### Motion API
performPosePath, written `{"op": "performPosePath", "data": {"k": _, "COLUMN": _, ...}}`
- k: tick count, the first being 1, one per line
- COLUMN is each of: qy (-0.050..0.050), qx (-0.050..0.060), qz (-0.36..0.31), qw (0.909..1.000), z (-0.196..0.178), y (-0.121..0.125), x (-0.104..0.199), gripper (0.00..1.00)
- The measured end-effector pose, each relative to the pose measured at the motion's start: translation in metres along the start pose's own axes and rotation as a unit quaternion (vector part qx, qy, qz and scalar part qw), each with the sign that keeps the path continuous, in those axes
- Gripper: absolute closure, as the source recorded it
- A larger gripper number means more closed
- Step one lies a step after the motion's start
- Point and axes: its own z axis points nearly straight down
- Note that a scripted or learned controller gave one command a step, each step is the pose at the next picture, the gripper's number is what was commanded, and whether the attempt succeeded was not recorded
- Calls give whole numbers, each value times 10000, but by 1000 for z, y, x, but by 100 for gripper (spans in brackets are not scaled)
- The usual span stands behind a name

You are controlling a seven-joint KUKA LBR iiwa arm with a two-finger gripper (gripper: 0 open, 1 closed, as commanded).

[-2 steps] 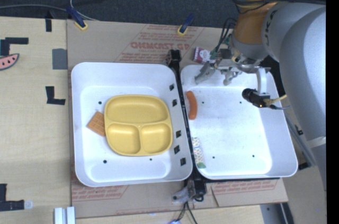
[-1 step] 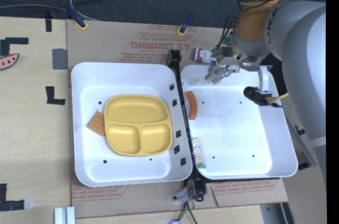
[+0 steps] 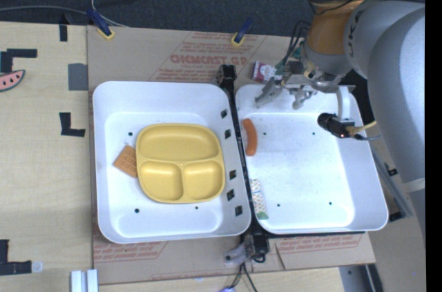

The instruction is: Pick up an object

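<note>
While I hang over the far edge of the right bin [image 3: 359,215], my gripper [image 3: 282,97] sits with both fingers spread apart and nothing between them. The orange sausage [image 3: 249,137] lies near that bin's left wall, a bit nearer than me. Over in the left bin [image 3: 110,215], a yellow divided plate [image 3: 181,163] covers part of a brown cracker [image 3: 126,161].

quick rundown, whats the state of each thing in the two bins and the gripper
yellow divided tray: upright, lying flat in the left bin, compartments bare
brown cracker-like piece: flat, partly tucked under the tray's left edge
orange sausage-like piece: lying in the right bin, against its left wall
small packet: lying by the right bin's left wall
gripper: above the right bin's far edge, holding nothing, jaws apart
</note>
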Motion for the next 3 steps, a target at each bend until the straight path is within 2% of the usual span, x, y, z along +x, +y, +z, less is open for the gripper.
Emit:
{"op": "performPosePath", "data": {"k": 1, "qy": -9, "qx": -36, "qz": 13, "qw": 10000, "z": 65, "y": -11, "x": -3, "gripper": 0}}
{"op": "performPosePath", "data": {"k": 2, "qy": -10, "qx": -39, "qz": 11, "qw": 10000, "z": 55, "y": -10, "x": -3, "gripper": 100}}
{"op": "performPosePath", "data": {"k": 3, "qy": -9, "qx": -39, "qz": 12, "qw": 10000, "z": 55, "y": -10, "x": -3, "gripper": 0}}
